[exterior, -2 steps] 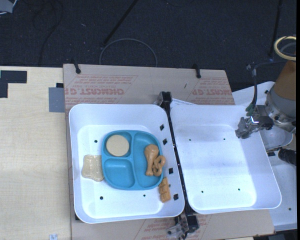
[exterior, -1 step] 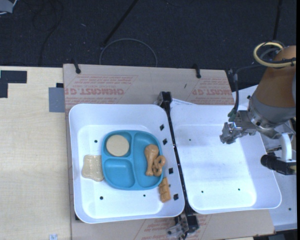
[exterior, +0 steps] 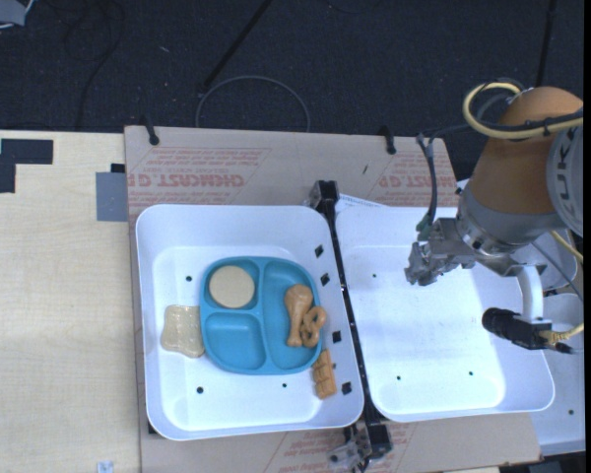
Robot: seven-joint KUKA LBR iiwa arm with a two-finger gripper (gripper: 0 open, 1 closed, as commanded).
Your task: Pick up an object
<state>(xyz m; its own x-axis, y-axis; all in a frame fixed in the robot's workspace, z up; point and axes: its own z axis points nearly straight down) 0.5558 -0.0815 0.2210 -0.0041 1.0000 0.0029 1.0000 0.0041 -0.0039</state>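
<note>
floor: dark carpet [exterior: 276, 47] with cables | bench: pale wood [exterior: 49, 313]

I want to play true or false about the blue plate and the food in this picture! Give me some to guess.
1. The blue plate sits in the left bin. True.
2. A round cracker lies in one compartment of the plate. True.
3. The pretzel is in the right bin. False: it lies on the plate, in the plate's right compartment.
4. The end effector hangs over the left bin. False: it is over the right bin.
5. A pale biscuit lies beside the plate's left edge. True.
</note>
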